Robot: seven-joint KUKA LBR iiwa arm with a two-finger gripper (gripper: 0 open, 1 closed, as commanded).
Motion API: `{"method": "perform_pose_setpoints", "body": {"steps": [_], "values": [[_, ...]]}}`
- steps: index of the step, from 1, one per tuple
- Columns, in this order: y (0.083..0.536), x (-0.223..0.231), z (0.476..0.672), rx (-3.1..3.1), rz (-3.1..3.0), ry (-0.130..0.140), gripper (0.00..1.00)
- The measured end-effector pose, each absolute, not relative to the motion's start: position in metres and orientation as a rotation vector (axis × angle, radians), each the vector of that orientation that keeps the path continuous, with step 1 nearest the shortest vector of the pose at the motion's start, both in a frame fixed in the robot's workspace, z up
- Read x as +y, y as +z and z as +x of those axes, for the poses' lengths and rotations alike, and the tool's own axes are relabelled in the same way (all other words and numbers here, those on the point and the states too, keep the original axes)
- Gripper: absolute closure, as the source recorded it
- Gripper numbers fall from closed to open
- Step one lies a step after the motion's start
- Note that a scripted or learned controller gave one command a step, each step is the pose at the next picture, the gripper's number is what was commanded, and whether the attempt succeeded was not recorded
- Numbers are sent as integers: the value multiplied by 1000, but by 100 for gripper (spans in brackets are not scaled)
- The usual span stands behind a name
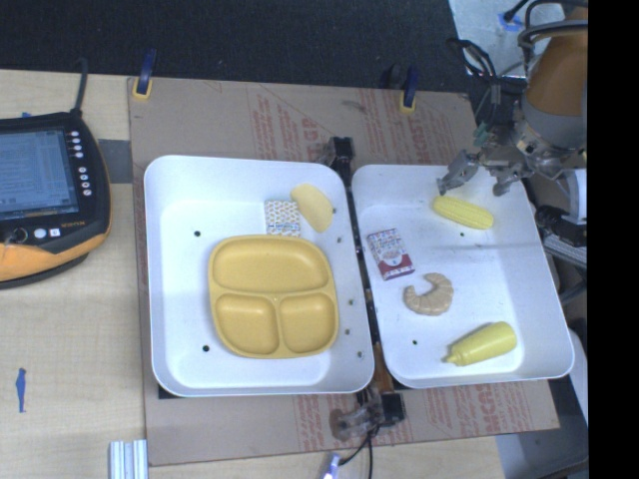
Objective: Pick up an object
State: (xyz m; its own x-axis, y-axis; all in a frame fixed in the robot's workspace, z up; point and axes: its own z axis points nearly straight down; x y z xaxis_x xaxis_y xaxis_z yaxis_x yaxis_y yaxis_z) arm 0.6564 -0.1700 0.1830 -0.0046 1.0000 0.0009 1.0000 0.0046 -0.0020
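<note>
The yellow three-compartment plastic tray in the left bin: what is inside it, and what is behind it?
The yellow three-compartment plastic tray holds nothing. Behind it lie a small white patterned packet and a pale yellow curved piece. The tray covers the bin floor beneath it.

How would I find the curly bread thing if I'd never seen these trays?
Go to the right bin. In its middle lies the croissant, just below the small red packet. It is the only pale brown, crescent-shaped thing; the corn cob and squeeze bottle nearby are yellow.
</note>
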Motion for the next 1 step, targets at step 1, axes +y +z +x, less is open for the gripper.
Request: {"method": "perform_pose_setpoints", "body": {"steps": [1], "values": [[134,-193,656,-2223,-2216,5,0]]}}
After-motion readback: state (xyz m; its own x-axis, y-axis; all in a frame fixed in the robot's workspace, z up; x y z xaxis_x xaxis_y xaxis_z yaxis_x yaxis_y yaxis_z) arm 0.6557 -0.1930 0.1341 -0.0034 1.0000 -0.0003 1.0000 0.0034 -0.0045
